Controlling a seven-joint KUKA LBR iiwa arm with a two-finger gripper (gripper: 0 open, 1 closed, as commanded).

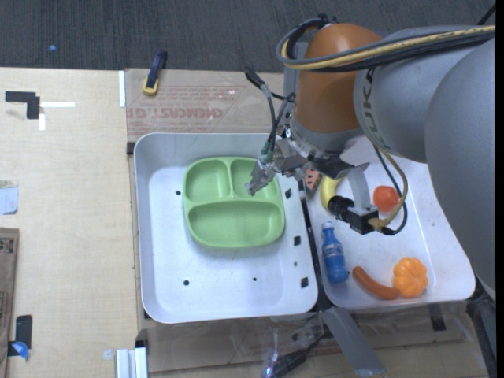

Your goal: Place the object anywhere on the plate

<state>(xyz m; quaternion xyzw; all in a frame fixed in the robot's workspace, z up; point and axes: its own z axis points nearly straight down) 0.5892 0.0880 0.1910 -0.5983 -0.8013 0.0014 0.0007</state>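
Observation:
A green divided plate [232,223] lies in the left bin [161,250]. My gripper [262,176] hangs over the plate's upper right compartment, close to its rim, and I see nothing held in it. In the right bin [449,239] lie a yellow banana [327,187], partly hidden under my wrist, a small red-orange tomato [385,197], a blue bottle [334,252], a brown sausage [375,283] and an orange pumpkin [410,276].
The arm's orange band and grey body cover the top of the right bin. A black cable box [358,217] dangles beside the tomato. Behind the bins lie a cardboard sheet [197,109] and a yellow-handled tool [153,73].

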